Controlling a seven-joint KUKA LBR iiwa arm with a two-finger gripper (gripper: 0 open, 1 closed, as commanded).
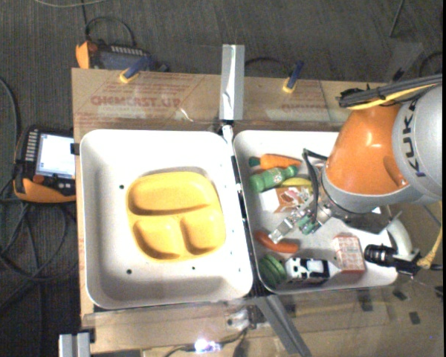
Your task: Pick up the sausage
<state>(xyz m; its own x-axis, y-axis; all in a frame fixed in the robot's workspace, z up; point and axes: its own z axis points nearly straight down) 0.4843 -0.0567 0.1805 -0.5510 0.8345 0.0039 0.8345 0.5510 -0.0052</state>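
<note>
**Overhead, arm low in the right bin amid toy food**

Overhead, the camera view looks down on two white bins side by side. Inside the left bin lies a yellow divided tray, its three compartments holding nothing. Along the cardboard sheet behind the bins runs faded red print, too washed out to read. Black letters "KU" show on the grey arm, the rest of the word cut off at the frame edge; an orange band sits below them.

Over the right bin the gripper hangs low among the clutter, and whether it is parted or closed cannot be told. Just below it, toward the bin's front left, lies the sausage, reddish-orange and slim, flat on the floor. A carrot and a green bottle lie nearer the back wall. A pink labelled box, a black-and-white carton and a dark green item line the front, their print unreadable.
</note>
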